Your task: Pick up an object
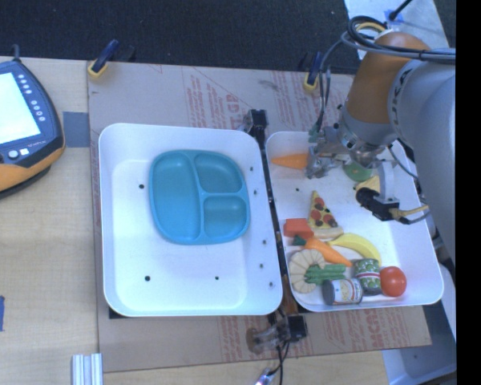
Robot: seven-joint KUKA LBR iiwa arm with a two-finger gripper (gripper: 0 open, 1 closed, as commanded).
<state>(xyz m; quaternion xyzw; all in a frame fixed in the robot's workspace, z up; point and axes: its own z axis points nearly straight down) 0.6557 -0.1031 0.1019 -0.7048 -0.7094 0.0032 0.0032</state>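
From above, the grey arm's gripper is hanging low over the far end of the right bin, just beside an orange carrot; whether it is gripping anything cannot be told. Toy foods, a pizza slice and banana among them, are lying nearer, while a blue divided plate is sitting in the left bin.

- We see the arm reach in from the right, grey, bent down over the right side.
- Its orange band sits above the wrist, with cables looping over the top.
- The claw hangs low at the wrist's end, pointing down and leftward.
- We cannot make out how its tips stand.
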